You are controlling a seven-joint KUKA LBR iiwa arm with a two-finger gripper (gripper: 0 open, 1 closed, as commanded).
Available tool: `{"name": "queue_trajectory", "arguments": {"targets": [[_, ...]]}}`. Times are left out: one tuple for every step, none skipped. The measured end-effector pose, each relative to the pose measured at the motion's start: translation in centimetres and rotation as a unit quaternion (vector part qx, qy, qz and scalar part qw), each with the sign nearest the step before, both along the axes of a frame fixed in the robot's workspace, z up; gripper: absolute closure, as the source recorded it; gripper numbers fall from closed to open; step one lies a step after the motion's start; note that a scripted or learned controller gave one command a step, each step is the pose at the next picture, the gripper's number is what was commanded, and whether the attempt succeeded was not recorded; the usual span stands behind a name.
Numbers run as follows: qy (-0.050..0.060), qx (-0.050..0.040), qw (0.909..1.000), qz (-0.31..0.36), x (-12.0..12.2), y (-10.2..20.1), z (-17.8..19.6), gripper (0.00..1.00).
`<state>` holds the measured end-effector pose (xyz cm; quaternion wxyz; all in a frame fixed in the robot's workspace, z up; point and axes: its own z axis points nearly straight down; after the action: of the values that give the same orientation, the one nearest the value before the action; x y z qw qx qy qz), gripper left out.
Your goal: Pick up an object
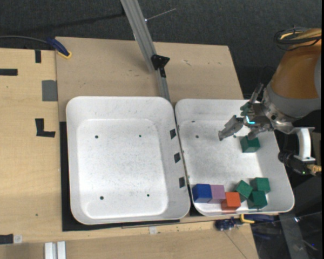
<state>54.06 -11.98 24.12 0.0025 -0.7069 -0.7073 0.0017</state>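
You'll find no readable writing; the right bin (205,112) holds four green blocks (250,144), one blue (202,192), one purple (217,192), one orange (231,199), and the gripper (238,127) is spread, pinching nothing.

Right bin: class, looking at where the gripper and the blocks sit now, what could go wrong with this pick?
1. The gripper hangs beside the lone green block, not over it, so closing here would likely miss.
2. That block lies near the right bin wall; a descent could nudge it against the wall.
3. The blue block, purple block and orange block crowd one corner, leaving fingers little room.
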Motion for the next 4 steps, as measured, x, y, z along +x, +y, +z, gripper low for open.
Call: {"name": "queue_trajectory", "arguments": {"targets": [[-0.002,-0.0005,1.0000,0.001,0.1,0.0,0.2,0.00],[0.001,-0.0002,1.0000,0.000,-0.7,0.2,-5.9,0.00],[-0.002,-0.0002,1.0000,0.000,-1.6,0.3,-10.4,0.00],[-0.001,-0.0009,1.0000,0.000,-1.6,0.3,-15.1,0.00]]}}
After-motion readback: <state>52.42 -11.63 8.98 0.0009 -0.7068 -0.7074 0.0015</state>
